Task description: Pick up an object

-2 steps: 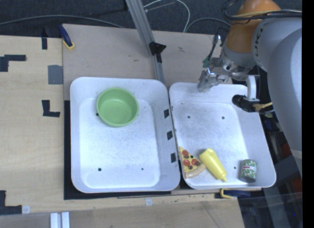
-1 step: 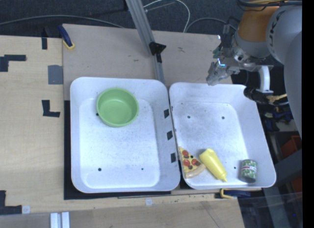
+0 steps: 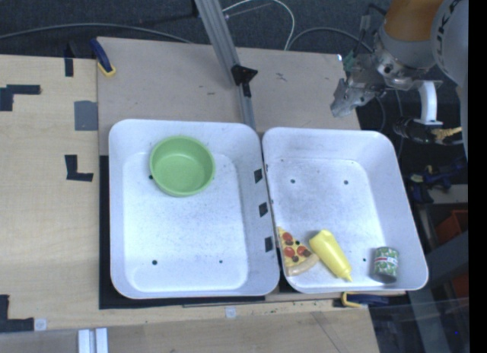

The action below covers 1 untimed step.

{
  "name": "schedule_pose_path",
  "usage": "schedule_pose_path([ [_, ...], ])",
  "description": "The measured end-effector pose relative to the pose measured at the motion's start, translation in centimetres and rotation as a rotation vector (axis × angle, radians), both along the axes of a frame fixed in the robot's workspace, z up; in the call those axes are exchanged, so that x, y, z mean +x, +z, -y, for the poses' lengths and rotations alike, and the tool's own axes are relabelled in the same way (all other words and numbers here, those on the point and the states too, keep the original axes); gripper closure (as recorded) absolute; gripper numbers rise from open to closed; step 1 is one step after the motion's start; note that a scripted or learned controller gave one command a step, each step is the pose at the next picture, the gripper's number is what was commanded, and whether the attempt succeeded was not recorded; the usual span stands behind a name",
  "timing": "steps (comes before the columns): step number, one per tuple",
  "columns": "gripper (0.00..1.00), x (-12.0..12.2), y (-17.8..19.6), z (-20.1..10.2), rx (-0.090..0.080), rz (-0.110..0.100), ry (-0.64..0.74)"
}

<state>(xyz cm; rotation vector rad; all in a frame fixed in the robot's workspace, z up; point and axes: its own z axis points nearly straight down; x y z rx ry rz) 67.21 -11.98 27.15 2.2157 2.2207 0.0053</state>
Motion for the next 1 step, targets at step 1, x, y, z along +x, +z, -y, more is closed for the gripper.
schedule_pose_path([
  [1, 1.0, -2.73, 0.34, -4.67, 0.002, -0.008, 0.003],
])
